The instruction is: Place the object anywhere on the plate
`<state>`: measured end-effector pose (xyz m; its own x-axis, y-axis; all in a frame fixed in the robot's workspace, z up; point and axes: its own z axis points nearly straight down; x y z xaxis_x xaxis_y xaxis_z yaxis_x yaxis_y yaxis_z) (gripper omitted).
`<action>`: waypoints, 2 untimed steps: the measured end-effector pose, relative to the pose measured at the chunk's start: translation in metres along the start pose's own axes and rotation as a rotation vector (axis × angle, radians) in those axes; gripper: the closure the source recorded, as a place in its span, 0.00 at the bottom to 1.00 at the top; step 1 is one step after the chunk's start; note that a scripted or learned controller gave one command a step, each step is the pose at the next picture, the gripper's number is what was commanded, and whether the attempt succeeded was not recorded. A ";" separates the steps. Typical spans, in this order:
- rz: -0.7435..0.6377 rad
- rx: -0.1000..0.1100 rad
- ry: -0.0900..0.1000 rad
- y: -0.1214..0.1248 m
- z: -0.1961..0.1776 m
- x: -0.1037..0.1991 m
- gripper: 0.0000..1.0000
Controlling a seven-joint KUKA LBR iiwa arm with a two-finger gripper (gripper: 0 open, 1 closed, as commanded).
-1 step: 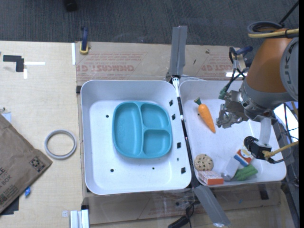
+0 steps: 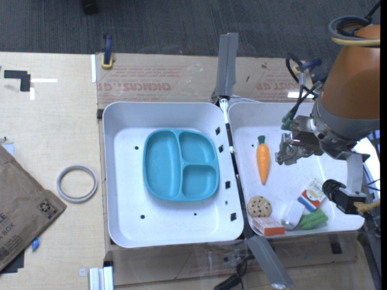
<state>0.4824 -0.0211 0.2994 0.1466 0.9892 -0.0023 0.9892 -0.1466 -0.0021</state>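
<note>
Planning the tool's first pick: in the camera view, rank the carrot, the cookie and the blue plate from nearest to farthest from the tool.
1. Carrot, just left of the tool.
2. Cookie, lower in the right bin.
3. Blue plate, in the left bin.

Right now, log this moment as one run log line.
stage: pre-grasp | end effector: over right bin, right of carrot | plate: left bin, nothing on it | cookie: right bin

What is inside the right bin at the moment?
A toy carrot, a cookie, a small red box, a green item and a packet. The arm covers the bin's far right.
</note>
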 end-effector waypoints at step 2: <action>0.371 0.002 0.000 0.004 0.109 -0.065 1.00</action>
<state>0.4769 -0.0862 0.1904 0.4950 0.8689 -0.0031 0.8689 -0.4950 -0.0029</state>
